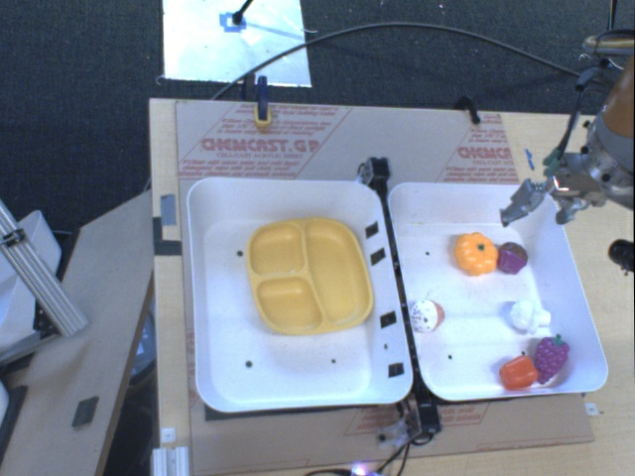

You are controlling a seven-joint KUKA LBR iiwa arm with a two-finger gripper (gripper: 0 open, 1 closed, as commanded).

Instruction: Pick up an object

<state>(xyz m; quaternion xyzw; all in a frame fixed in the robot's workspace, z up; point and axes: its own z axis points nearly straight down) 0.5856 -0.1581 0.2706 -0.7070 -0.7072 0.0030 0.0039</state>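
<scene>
The right bin [466,380] holds several small toys: an orange pumpkin [476,254], a dark purple round piece [512,258] touching it, a small white and red piece [427,314], a white lumpy piece [529,315], a purple grape bunch [552,356] and an orange-red pepper [518,372]. My gripper [541,211] hangs over the bin's far right part, just beyond the pumpkin and the purple piece. Its two fingers stand apart, open, with nothing between them.
The left bin [223,365] holds a yellow divided plate [308,274]. A black hinge strip [392,286] runs between the two bins. A cable [417,30] arcs over the bench's far side. A grey sheet [233,28] lies beyond the bench.
</scene>
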